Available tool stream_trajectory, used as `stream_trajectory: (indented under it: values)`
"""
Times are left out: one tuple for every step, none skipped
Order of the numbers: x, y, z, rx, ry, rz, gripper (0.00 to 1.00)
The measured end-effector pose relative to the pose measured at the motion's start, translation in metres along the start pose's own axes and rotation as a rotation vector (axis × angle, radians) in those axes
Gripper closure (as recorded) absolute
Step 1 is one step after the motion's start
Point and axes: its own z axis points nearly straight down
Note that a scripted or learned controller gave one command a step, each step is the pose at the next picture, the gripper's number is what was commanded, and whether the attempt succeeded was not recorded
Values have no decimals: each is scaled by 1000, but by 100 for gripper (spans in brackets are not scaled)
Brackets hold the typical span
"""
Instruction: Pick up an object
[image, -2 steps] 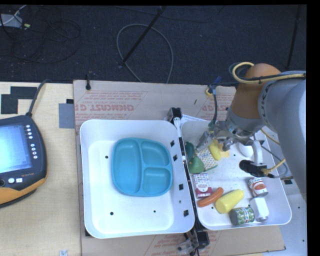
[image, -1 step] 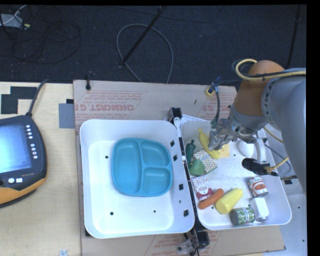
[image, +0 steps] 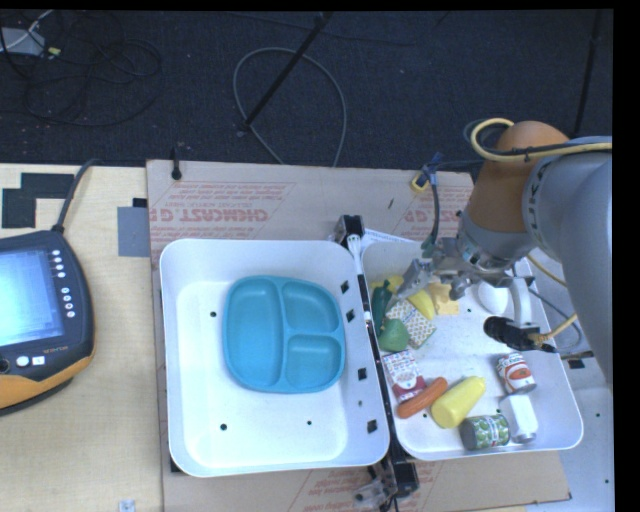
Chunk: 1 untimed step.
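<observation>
The claw (image: 432, 272) hangs low over the far left corner of the right bin (image: 570, 415), placed for a pick; whether it is spread or pinching cannot be told; a yellow block (image: 424, 301) lies just beneath it, beside a green toy (image: 392, 335); nearer lie a carrot (image: 422, 396) and a can (image: 486, 431); the blue plate (image: 283, 334) sits in the left bin (image: 190, 400).

Upside-down red print, illegible, on the cardboard sheet (image: 250, 210).
</observation>
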Motion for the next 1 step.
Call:
stream_trajectory:
  values:
    - [-20, 6, 20, -15, 6, -4, 0]
